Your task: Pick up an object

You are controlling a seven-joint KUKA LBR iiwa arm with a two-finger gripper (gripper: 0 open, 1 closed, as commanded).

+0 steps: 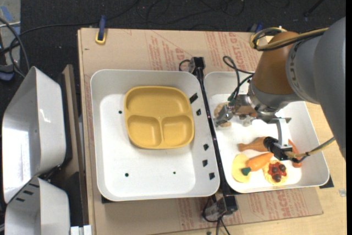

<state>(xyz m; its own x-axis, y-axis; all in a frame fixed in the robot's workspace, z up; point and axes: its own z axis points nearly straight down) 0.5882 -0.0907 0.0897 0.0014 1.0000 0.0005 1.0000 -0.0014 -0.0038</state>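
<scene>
**Inspector:** Camera view, from above. The tabletop (165,44) bears two white bins. The left bin (110,173) holds a yellow divided plate (159,116). The right bin (313,135) holds the toy food: a tan drumstick (254,145), an orange carrot (258,160), a yellow round piece (237,170) and a red-and-yellow piece (276,171), clustered near its front edge.

**Clerk:** And the arm?

**Inspector:** The gripper (226,114) is low in the right bin, near the divider, apart from the food cluster. Whether it is spread or pressed together I cannot tell; something brownish sits at its tip, too blurred to name.

**Clerk:** Progress?

**Inspector:** In my judgement, no pick is confirmed. Every identifiable object lies on the bin floor; securing a grasp and lifting remain.
</scene>
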